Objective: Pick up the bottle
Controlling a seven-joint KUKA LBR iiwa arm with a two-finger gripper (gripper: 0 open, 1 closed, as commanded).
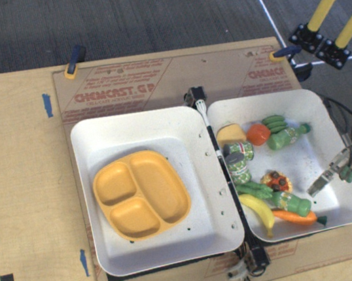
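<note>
Over on the left bin, a yellow divided tray sits alone. Crossing to the right bin, it's crowded: a can by the divider, a red tomato, and one green bottle lying on its side near the far wall. Nearer us, a banana, a carrot and a second green bottle on its side. At the right rim, the gripper hangs low, jaws — cannot tell whether apart, nothing visibly between them.
</note>
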